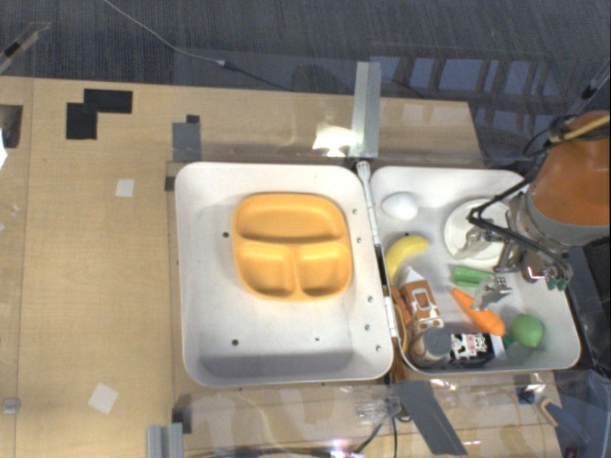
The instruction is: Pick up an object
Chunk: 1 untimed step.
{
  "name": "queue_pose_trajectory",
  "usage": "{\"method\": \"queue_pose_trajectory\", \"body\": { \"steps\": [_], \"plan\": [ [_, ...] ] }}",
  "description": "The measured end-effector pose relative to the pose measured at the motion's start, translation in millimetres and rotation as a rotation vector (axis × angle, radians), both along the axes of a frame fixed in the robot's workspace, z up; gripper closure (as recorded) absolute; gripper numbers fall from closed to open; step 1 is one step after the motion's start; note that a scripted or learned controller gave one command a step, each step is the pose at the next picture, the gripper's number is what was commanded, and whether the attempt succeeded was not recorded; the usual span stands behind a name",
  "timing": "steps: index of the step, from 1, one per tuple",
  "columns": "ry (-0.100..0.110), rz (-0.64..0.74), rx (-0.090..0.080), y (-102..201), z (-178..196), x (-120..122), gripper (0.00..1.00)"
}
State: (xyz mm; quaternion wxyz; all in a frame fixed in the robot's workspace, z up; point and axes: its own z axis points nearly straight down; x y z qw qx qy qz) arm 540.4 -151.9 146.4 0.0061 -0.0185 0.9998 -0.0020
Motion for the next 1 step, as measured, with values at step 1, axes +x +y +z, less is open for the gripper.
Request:
{"method": "queue_pose_trajectory", "body": {
  "steps": [1],
  "plan": [
    [0.001, -0.049, 0.003, -2.9, -48.2, -9.7, 0.0]
  ]
}}
